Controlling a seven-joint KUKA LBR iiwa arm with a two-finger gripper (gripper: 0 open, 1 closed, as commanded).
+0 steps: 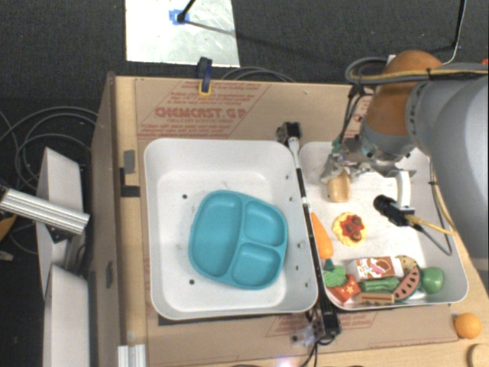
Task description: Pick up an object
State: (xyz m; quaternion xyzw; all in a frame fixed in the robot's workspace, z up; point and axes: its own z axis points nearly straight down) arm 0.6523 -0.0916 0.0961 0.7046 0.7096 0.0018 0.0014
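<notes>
Stage: an early stage is judged, with approach under way and nothing seen to be lifted
Gripper: the gripper [336, 168] is seen low over the far left corner of the right bin [442, 252], reached in from the right on the grey arm [451, 121]
Grip state: whether it is wide, narrow or closed on anything cannot be told from this slanted view
Nearest object: a tan toy piece [338, 189] is found just below the gripper, touching or almost touching it; no hold can be confirmed
Done: the gripper is placed at a likely target
Left to do: a grasp is to be secured and the piece raised clear of the bin floor
Other candidates: a carrot [322, 236] lies along the bin's left wall, a yellow round with red topping [351, 228] sits near it, and a crowded heap with a printed box [374, 267], a watermelon slice [409, 277] and a green ball [432, 279] is packed at the near edge
Left bin: the left bin [176, 167] is occupied by a blue divided plate [238, 238]
Surface: both bins are set on a cardboard sheet [199, 113] printed in red
Room: dark carpet [53, 44] is seen around the bench, with loose cables [30, 140] at the left and a pale sheet [179, 21] on the floor beyond
</notes>
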